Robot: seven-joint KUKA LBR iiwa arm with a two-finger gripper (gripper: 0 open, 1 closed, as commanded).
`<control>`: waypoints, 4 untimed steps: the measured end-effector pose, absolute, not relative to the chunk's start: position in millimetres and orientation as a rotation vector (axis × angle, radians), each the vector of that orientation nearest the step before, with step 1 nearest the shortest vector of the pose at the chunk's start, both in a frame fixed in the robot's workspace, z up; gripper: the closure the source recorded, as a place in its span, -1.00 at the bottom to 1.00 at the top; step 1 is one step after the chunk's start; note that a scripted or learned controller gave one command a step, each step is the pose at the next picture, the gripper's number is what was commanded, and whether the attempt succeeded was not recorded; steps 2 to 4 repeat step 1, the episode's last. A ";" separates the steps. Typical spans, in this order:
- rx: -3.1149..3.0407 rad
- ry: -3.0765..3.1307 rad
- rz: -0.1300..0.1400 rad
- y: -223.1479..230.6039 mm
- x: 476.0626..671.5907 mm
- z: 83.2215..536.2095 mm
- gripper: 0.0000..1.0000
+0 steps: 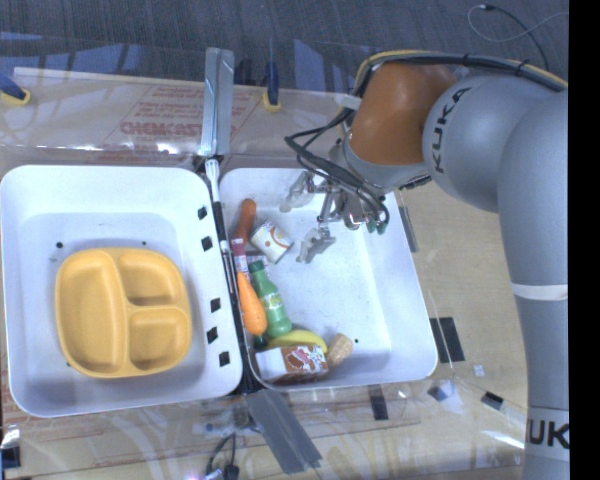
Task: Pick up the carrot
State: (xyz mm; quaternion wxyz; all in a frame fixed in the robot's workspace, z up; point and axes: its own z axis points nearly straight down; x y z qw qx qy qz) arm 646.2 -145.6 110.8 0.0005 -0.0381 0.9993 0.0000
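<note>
Orange carrot lies by the right bin's left wall, well below-left of the released end effector.

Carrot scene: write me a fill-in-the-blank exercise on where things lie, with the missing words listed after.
1. The carrot lies in the ____ bin.
2. The yellow divided tray sits in the ____ bin.
3. Right beside the carrot lies a ____ bottle.
4. The gripper hangs over the right bin, and the carrot is ____ its jaws.

Missing words: right; left; green; not between
</note>
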 end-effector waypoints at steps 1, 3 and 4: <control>-0.191 3.132 -0.002 -186.7 658.6 130.1 -1.00; -0.191 3.132 -0.002 -186.7 658.6 130.1 -1.00; -0.191 3.132 -0.002 -186.7 658.6 130.1 -1.00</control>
